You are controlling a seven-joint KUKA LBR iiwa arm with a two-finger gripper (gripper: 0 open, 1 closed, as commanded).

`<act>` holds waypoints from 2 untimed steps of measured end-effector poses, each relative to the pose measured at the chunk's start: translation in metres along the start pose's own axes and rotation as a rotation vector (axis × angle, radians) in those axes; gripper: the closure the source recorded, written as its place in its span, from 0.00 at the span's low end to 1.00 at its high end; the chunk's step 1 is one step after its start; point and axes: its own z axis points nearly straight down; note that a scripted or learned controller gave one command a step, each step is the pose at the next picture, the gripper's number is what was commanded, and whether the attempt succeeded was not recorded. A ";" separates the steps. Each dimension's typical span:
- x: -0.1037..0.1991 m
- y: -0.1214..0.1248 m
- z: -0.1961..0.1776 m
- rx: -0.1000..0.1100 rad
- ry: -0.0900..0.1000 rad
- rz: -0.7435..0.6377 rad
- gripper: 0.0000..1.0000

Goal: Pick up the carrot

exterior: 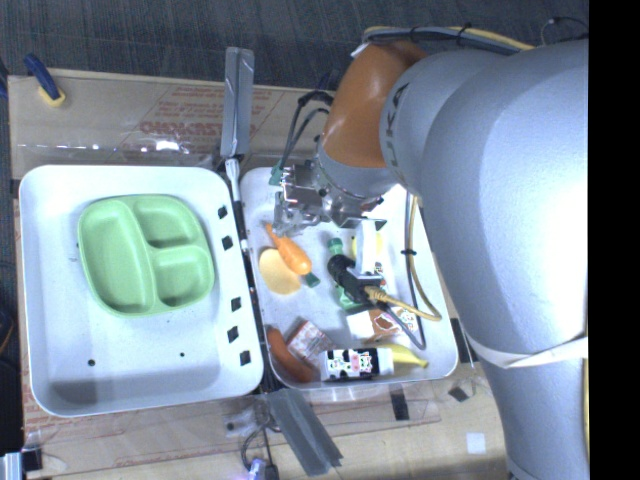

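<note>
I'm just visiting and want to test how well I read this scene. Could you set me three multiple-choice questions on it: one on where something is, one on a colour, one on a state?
1. Which bin holds the carrot?
A. left bin
B. right bin
C. neither

2. What colour is the divided tray?
A. green
B. red
C. blue

3. The carrot is:
A. on the tray
B. lifted high above the bins
C. lying in its bin below the gripper

Answers: 1 B, it lies among the clutter in the right bin. 2 A, the tray in the left bin is pale green. 3 C, it rests on the bin floor beside a yellow piece.
</note>
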 end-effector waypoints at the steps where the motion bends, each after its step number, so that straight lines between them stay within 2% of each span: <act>1: 0.000 0.000 0.000 0.000 0.000 0.001 0.00; 2: -0.084 -0.041 0.048 0.003 -0.001 -0.018 0.00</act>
